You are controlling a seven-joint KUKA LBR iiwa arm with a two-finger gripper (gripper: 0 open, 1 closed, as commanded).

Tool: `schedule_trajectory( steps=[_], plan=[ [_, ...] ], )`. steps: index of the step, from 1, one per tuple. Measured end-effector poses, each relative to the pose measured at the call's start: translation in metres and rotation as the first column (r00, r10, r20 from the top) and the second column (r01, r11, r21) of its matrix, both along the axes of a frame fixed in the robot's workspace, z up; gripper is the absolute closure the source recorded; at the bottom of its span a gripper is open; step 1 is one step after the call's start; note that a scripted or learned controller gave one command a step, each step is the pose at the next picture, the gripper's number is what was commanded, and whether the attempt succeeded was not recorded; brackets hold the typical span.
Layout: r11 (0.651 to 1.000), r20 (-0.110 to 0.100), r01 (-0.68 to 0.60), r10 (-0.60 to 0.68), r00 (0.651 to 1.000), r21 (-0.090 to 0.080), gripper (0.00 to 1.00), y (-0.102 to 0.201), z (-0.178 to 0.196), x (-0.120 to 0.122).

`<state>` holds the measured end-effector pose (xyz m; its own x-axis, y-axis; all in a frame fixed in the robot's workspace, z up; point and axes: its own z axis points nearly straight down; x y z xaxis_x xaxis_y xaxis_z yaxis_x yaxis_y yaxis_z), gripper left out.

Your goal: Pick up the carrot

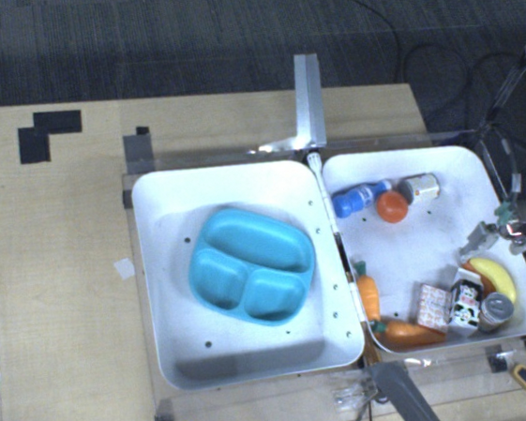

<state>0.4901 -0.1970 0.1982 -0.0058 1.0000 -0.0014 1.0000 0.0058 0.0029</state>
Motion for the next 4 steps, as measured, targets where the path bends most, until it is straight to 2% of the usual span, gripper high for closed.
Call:
schedule_trajectory(
  steps=[1, 2, 3, 4],
  plan=[
    [1.0, 0.005, 0.004, -0.004, 1.0, 0.001, 0.0, 0.073, -0.106, -0.001],
    [0.956, 0.017, -0.292, 0.293, 0.956, -0.018, 0.0, 0.096, -0.106, 0.003],
    [0.981, 0.004, -0.192, 0.192, 0.981, 0.0, 0.0, 0.139, -0.013, 0.01],
    [0.854, 0.001, -0.52, 0.52, 0.854, -0.001, 0.0, 0.108, -0.076, -0.002]
  ],
)
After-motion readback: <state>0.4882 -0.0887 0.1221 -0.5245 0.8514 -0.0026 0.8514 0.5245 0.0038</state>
